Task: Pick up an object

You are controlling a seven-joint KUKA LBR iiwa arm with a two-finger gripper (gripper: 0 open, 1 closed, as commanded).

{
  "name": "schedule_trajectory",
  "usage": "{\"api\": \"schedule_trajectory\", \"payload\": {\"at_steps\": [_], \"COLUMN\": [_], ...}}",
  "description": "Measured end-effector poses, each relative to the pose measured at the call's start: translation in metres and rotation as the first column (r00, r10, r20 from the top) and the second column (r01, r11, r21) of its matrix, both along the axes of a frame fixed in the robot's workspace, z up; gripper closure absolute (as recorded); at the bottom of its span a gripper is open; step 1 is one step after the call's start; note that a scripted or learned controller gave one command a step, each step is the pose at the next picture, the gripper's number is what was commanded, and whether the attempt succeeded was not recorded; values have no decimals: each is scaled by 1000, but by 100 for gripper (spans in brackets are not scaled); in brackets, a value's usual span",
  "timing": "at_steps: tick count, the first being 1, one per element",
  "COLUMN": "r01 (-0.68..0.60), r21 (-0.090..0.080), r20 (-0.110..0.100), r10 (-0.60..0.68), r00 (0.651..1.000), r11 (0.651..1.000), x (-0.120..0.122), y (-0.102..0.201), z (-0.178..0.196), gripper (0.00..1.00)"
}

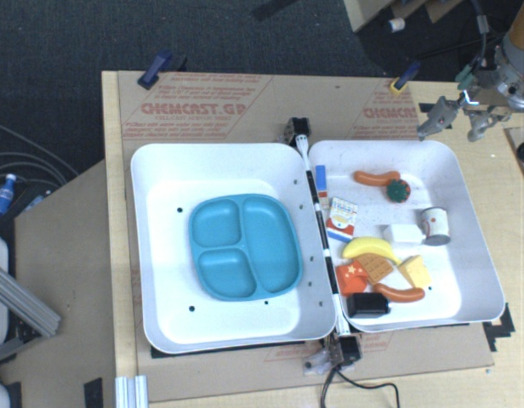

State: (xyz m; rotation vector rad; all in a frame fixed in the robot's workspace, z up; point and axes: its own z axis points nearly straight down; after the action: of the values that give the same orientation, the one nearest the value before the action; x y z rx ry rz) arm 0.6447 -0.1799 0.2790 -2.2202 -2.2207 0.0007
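**Nothing picked up yet: the objects all lie in the right bin**

We see the candidates for picking gathered in the right bin (466, 304). Near its far wall lie a sausage (375, 177) and, just beside it, a dark green ball (399, 190). Further toward us sit a small metal can (434, 225) on its side, a white block (401, 233), a banana (368, 247), a waffle-like piece (375, 268), a red piece (352, 278), a yellow wedge (414, 271), a second sausage (400, 292) and a black block (368, 304). A small printed carton (341, 215) and a blue marker (320, 180) rest by the wall shared with the left bin (160, 313), which holds a blue divided plate (243, 246).

The gripper (456, 119) hangs at the far right corner of the right bin, over its rim, well apart from every object. Its fingers (435, 119) look spread, and we see nothing between them, so we judge the hand released and unloaded.

By our reading the task is at its start: no object is lifted or touched. What is left is the whole pick: move in over a chosen item, descend, close on it and raise it. The sausage and green ball are nearest the gripper.
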Motion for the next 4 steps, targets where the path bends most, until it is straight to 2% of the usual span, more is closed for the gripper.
{"api": "schedule_trajectory", "payload": {"at_steps": [1,2,3,4], "r01": [0,-2,-2,-2], "r21": [1,-1,-1,-1], "r20": [-4,2,1,-7], "r10": [0,2,2,2], "r00": [1000,1000,1000,1000], "r11": [1000,1000,1000,1000], "x": [11,13,13,21], "y": [0,0,0,36], "z": [-193,-180,-180,-192], "gripper": [0,100,0,0]}}
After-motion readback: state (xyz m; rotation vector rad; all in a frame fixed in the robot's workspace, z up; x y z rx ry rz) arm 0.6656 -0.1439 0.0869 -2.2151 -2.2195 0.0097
